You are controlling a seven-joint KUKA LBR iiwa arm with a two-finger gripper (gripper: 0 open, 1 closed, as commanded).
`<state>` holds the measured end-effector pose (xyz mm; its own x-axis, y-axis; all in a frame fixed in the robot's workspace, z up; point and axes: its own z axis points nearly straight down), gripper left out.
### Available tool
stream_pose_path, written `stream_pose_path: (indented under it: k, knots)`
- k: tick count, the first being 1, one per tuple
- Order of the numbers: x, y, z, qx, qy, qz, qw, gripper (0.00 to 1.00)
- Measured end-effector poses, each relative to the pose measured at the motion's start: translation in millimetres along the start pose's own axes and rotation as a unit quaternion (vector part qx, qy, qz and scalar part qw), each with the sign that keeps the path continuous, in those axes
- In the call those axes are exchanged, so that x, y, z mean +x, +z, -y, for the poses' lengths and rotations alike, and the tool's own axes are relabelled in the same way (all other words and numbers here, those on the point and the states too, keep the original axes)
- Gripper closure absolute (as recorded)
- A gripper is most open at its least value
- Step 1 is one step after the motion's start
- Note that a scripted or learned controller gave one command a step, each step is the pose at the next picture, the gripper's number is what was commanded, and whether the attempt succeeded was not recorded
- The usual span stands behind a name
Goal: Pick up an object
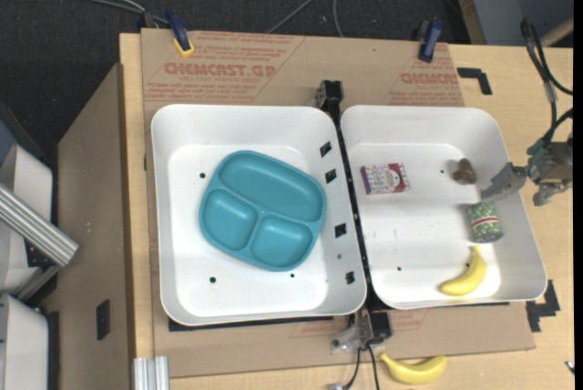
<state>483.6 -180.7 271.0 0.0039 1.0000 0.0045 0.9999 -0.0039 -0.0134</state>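
Observation:
The right bin (pixel 428 119) holds a small white and purple box (pixel 383 179), a small brown object (pixel 463 169), a green patterned cup (pixel 485 220) and a yellow banana (pixel 465 274). My gripper (pixel 521 179) is at the right rim of this bin, just above and to the right of the green cup and right of the brown object. Nothing is visibly held in it. In the left bin (pixel 173 133) lies a teal divided plate (pixel 261 209).
A second banana (pixel 414 367) lies on the cardboard outside the bins, at the front. Clamps (pixel 179 33) (pixel 428 40) hold the cardboard sheet at the back. Black fittings run along the divide between the bins (pixel 339 179). Cables cross the dark floor behind.

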Motion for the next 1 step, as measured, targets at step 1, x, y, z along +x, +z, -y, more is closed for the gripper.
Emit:
stream_pose_path:
  k: [1]
  knots:
    - [0.6, -6.0, -2.2, -0.006, -0.002, 0.002, 1.0000, 0.00]
